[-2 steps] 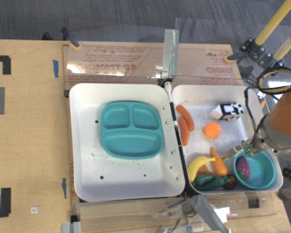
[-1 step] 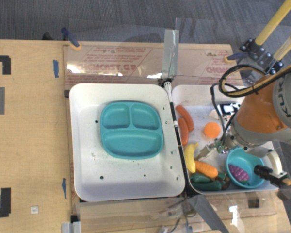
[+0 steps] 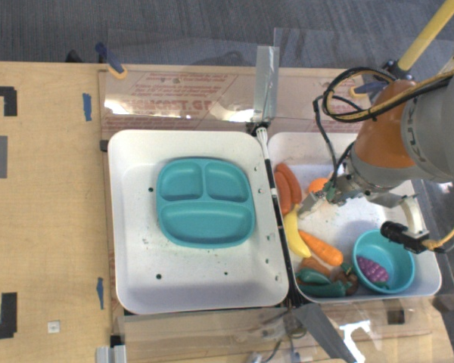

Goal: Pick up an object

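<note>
the gripper (image 3: 318,200) hangs in the right bin (image 3: 431,282) at centre right of the frame, fingers slightly apart with nothing between them, their tips just above the banana (image 3: 290,231). the sausage (image 3: 287,185) lies beside them to the left, the carrot (image 3: 322,248) below.
</note>
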Available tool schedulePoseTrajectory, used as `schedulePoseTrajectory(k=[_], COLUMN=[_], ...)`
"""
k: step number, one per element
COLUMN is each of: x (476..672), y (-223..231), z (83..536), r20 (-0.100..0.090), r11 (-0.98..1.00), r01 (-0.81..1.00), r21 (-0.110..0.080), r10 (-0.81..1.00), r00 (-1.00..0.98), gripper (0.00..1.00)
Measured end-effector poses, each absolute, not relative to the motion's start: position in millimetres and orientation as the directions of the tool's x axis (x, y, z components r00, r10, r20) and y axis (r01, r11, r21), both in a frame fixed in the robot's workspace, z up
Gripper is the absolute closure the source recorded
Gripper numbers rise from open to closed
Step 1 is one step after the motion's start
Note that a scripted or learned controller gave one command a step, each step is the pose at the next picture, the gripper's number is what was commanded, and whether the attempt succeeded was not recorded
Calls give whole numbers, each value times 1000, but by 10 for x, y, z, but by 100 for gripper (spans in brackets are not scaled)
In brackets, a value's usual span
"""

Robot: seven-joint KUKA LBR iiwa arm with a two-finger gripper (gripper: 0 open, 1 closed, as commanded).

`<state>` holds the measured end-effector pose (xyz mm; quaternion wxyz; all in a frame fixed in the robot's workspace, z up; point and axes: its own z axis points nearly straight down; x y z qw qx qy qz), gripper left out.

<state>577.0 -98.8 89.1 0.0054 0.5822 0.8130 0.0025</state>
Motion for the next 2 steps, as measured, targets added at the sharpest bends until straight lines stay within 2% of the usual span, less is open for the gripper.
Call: schedulePoseTrajectory(k=[1,2], x=[6068,6094], y=[-1019,-1012], z=[884,1018], r20=[-3,-6], r11=[85,90], r01=[996,996], r21=[8,15], r10=[996,996], r00=[-85,-90], gripper=[0,100])
